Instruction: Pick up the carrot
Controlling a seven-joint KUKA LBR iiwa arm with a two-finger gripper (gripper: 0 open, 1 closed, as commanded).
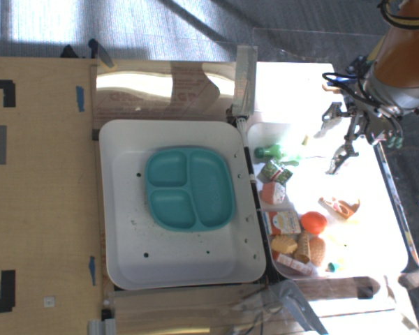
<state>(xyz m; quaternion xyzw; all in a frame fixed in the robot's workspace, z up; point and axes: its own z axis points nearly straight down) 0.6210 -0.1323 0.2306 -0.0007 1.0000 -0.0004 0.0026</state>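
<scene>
bench [35,187]: tan surface | left white bin [126,257] | right white bin [377,208] beside it

I am watched by one fixed camera set above the bench, looking down at a slant from well back. It takes in both white bins side by side: the left bin [119,187] holding the teal divided plate [190,188], the sunlit right bin [363,187]. My arm [401,54] enters from its right edge.
</scene>
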